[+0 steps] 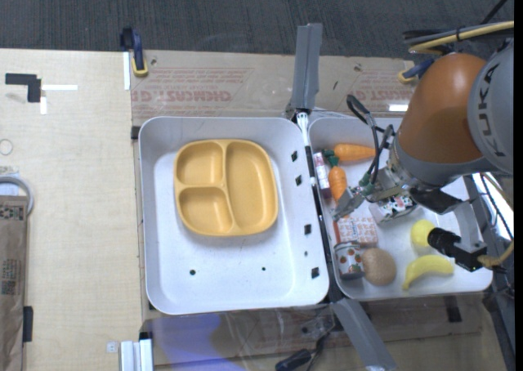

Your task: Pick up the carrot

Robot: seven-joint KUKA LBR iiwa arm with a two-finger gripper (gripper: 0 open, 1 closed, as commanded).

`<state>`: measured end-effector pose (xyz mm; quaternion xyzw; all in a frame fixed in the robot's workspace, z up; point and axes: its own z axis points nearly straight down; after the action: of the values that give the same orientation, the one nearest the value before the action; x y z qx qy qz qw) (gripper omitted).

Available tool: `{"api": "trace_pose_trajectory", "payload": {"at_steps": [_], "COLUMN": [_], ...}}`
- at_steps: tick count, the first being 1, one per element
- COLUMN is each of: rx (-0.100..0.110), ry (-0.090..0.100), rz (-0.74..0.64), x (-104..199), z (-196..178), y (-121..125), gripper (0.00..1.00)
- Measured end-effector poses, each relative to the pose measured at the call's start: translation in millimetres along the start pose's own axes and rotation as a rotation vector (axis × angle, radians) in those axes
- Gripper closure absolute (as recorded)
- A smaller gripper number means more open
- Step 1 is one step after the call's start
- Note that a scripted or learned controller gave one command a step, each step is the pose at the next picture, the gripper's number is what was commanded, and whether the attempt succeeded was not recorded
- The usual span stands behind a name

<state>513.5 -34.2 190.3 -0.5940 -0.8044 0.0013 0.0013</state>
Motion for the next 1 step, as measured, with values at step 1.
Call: {"api": "trace_pose_trajectory", "payload": {"at_steps": [1], "rx": [-0.002], "ry": [-0.001], "rz": [-0.023], "x": [-37.0], "z": [-0.7], "y": [48.3], "gripper": [0.0]}}
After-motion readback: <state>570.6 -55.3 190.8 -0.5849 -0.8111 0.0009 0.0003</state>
